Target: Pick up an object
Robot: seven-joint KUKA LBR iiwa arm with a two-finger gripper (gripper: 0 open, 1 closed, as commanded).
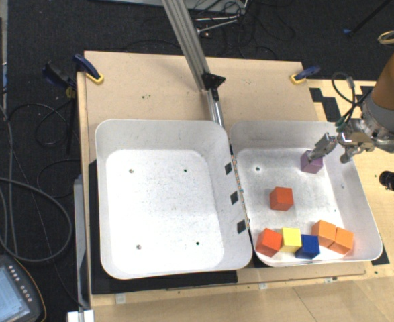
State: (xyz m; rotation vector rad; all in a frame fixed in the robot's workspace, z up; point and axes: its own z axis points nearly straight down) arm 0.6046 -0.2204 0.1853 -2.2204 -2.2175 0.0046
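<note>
Blocks (306, 240) along near wall — centre open

Gripper (335, 147) over the right bin (362, 200) — seemingly touching a purple block (311, 163).

purple block (311, 164), yellow cube (291, 237), blue cube (309, 246), white bins (116, 146)

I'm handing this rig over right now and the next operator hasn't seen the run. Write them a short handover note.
Gripper: over the right bin's upper right area; one finger is close to or touching the purple block. Whether it grips the block cannot be told.
Also in the right bin: a red-orange cube mid-bin, and along the near edge an orange-red cube, yellow cube, blue cube and two orange cubes.
Left bin: holds no blocks.
Done: nothing visibly lifted.
Left: secure and raise one object, probably the purple block.
</note>
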